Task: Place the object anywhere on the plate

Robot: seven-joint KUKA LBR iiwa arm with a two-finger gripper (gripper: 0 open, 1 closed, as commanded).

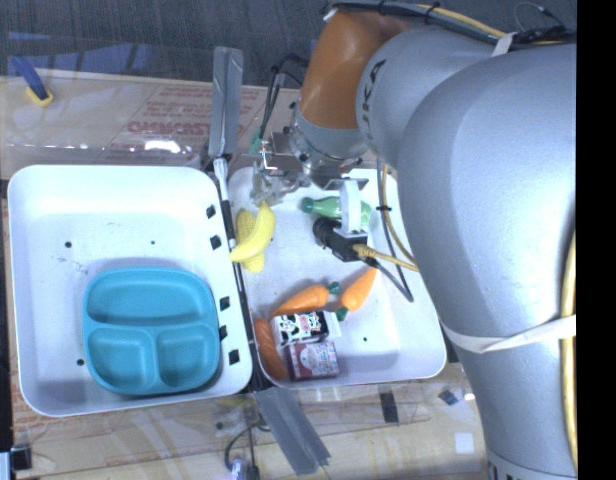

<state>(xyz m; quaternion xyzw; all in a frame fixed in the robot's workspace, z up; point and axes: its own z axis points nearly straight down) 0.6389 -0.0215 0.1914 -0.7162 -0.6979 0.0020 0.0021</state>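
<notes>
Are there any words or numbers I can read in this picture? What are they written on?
None can be read for sure.
Faded red print on the brown cardboard sheet behind the white bins: too blurred to read.
Label on the small dark carton with a white panel in the right white bin: too small to read.
The blue divided plastic plate shows no writing.

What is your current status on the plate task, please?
Gripper low over right bin, above banana. Blue plate in left bin. Carrots, carton nearby.
</notes>
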